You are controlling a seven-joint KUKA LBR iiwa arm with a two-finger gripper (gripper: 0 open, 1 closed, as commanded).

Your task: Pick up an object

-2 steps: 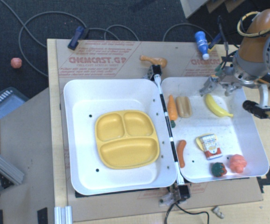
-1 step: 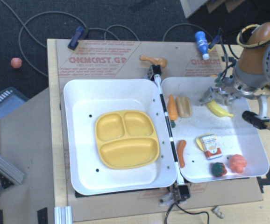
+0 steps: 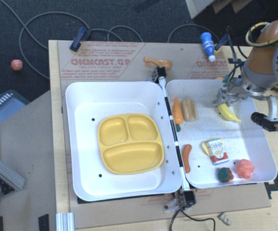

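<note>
Grey metal two-finger gripper (image 3: pixel 224 100) hangs at the right bin's (image 3: pixel 261 148) far side, its tip touching the upper end of a small curved yellow plastic banana (image 3: pixel 229 113); its grasp cannot be told.

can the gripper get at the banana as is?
Probably yes. The gripper sits right at the upper end of the banana in the right bin, which lies apart from the other toys, with nothing over it.
</note>
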